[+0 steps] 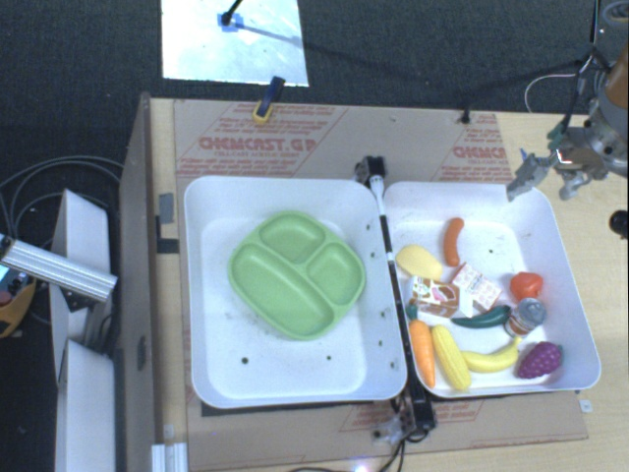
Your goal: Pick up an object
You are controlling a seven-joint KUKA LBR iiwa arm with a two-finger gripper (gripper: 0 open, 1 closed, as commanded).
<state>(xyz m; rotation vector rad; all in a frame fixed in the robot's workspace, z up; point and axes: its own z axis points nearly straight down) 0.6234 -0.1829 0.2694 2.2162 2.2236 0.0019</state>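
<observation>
The right bin [562, 254] holds toy food: an orange sausage [452, 241], a yellow pear shape [420, 261], two small cartons [435, 296], a red tomato [527, 285], a green pepper [482, 318], a grey can [528, 315], a carrot [422, 352], corn [451, 355], a banana [491, 360] and purple grapes [539, 359]. My gripper [548, 180] hangs over the bin's far right corner, well clear of the food. It is open, with nothing between its fingers [526, 175].
The left bin [211, 362] holds a green divided plate [298, 273]. A black hinge strip [390, 273] runs between the bins. Both bins rest on a cardboard sheet [295, 141]. Cables and metal rails lie on the floor at left.
</observation>
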